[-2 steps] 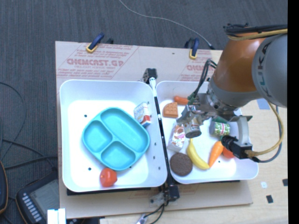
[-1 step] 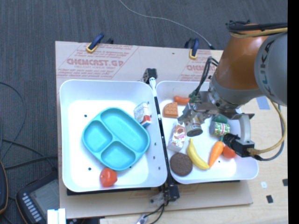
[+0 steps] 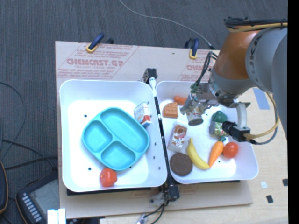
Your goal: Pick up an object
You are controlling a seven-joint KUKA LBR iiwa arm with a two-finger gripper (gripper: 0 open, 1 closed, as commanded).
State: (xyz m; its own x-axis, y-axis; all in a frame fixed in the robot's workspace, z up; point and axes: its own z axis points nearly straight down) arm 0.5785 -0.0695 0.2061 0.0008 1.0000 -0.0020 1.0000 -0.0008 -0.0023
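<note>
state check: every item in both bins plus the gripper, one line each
gripper: low over right bin, nothing seen held
divided blue plate: flat in left bin, compartments bare
small carton: tipped against plate rim
red tomato: loose, left bin front
waffle: flat, right bin
snack packet: lying flat
banana: on its side
chocolate cookie: flat
carrot: lying, beside second tomato

Two bins sit side by side on the table point(image 3: 93, 62). In the left bin point(image 3: 70, 101), a divided plate point(image 3: 116, 138) with a tomato point(image 3: 108, 177) in front. In the right bin point(image 3: 247, 167), a banana point(image 3: 196, 155) lies between a cookie point(image 3: 180, 164) and a carrot point(image 3: 215, 152).
</note>
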